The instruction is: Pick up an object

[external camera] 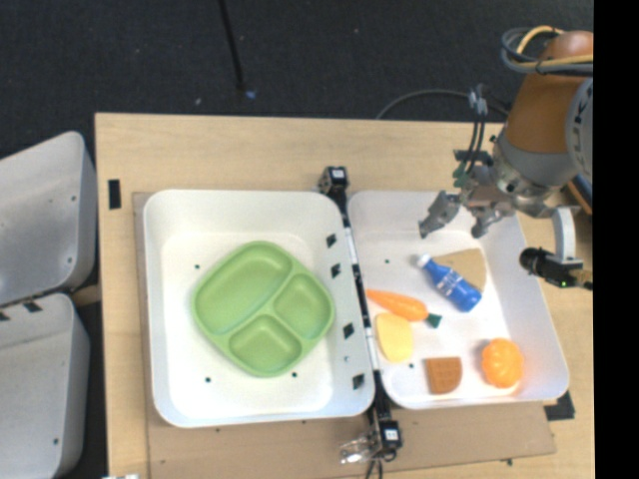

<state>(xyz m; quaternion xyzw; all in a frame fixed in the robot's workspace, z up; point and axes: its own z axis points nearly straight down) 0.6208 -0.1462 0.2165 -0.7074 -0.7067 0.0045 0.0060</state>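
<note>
Currently the end effector (461,220) is hovering spread wide and empty, needing to drop squarely onto the blue bottle (450,282).

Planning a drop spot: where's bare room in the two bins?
Left bin: free margin around the green plate, widest along the far edge. Right bin: bare far-left corner, between the divider and the end effector. Crowded toward the near side: bottle, carrot, yellow piece, brown square, orange.
</note>
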